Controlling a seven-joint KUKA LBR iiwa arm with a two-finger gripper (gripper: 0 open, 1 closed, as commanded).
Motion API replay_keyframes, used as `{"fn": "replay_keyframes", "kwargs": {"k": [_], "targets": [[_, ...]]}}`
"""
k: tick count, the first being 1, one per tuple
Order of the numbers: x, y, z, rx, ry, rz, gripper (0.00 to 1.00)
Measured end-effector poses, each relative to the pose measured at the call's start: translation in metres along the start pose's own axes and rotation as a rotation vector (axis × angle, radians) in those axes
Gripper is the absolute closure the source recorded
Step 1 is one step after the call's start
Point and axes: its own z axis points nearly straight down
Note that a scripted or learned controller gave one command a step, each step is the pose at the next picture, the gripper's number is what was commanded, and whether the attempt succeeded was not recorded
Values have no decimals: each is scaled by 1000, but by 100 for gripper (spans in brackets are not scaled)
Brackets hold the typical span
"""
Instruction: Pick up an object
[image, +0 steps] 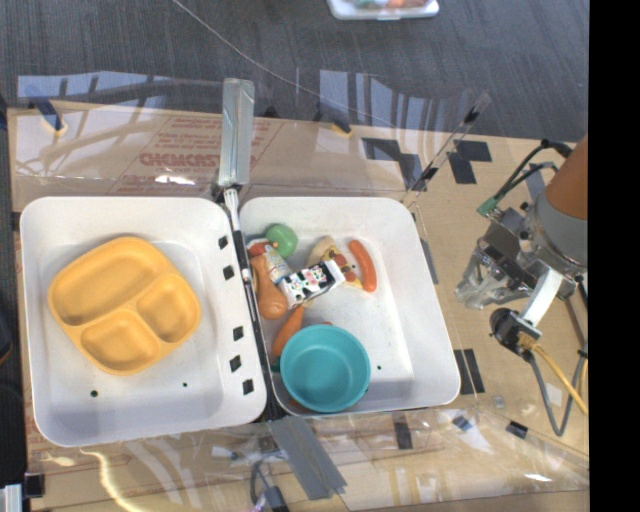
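two shallow white bins with rounded corners and a matte, moulded look sit side by side on the table (150, 160), whose brown cardboard-like top is covered by glossy clear sheeting that throws pale reflections and is held down with grey and black tape. the left bin (50, 400) carries a smooth yellow plate (125, 302) of rounded-square shape with three sunken sections. the right bin (405, 300) holds the clutter: a round teal bowl (325, 367) with a plain plastic sheen at the near edge, an orange carrot (287, 328) tapering beside it and touching its rim, a small green ball (281, 240) near the far left corner, a tan bottle (268, 285) lying along the divider, a white box (310, 281) with dark print tilted across the middle, and an orange-red sausage (363, 266) just to its right. a grey metal bar (236, 130) rises behind the seam between the bins. the gripper (492, 285) hangs over the table well to the right of the right bin, clear-looking parts below a grey wrist with wires and a yellow cable trailing; i cannot tell how the jaws stand, and nothing shows between them. beyond the table lies dark ribbed carpet (120, 35).
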Motion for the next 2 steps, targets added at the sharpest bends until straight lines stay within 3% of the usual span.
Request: {"fn": "replay_keyframes", "kwargs": {"k": [1,2], "targets": [[15,-3,113,10,-4,400,100],[141,-75,25,3,4,570,100]]}}
